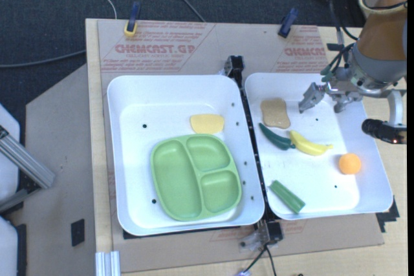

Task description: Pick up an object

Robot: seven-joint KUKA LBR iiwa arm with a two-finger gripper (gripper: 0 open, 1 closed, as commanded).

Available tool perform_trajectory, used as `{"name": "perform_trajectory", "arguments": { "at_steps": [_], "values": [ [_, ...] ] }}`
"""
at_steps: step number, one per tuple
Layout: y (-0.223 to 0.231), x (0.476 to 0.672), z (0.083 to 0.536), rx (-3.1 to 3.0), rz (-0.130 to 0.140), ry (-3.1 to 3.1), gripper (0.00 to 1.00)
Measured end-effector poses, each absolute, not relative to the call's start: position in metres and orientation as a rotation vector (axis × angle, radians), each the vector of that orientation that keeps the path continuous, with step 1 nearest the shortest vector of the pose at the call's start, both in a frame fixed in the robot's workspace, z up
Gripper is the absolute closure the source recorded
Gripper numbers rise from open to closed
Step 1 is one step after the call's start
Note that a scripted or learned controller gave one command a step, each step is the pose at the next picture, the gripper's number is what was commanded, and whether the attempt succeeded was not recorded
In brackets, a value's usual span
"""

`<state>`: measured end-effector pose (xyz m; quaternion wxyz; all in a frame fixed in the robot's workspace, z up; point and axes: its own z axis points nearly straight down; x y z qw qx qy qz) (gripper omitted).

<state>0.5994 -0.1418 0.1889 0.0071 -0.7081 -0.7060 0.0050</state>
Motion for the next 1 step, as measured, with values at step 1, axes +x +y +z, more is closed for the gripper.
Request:
{"name": "perform_trajectory", "arguments": {
  "at_steps": [1],
  "values": [
    [-0.1415, 0.6027, 0.1976, -2.220, 0.001, -2.220, 0.00]
  ]
}}
